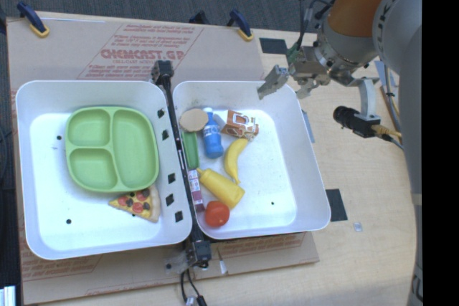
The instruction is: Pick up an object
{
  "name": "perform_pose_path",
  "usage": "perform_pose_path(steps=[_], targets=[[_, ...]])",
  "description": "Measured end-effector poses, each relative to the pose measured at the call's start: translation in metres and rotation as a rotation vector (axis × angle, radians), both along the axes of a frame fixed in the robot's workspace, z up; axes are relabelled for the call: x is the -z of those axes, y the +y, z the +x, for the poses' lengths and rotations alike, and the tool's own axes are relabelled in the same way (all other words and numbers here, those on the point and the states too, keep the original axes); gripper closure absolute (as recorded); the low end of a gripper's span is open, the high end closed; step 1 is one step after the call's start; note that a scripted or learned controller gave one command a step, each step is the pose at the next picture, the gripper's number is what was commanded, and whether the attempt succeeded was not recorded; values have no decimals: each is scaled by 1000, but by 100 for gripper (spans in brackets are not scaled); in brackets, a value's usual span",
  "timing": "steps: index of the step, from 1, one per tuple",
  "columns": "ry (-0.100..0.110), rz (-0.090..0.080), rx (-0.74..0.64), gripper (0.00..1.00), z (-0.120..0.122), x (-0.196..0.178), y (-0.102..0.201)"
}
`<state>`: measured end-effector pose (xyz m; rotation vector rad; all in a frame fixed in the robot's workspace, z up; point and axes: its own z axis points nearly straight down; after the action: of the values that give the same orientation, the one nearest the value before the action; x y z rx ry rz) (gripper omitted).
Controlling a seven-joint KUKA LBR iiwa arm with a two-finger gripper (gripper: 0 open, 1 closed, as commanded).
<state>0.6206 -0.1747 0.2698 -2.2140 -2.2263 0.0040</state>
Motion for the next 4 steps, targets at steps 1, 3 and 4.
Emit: perform_pose_path(steps=[1,3,4], targets=[[-18,-2,0,0,28,158,-17],[-20,0,-4,0,29,146,-15],[-20,-1,-1,0,17,163,22]])
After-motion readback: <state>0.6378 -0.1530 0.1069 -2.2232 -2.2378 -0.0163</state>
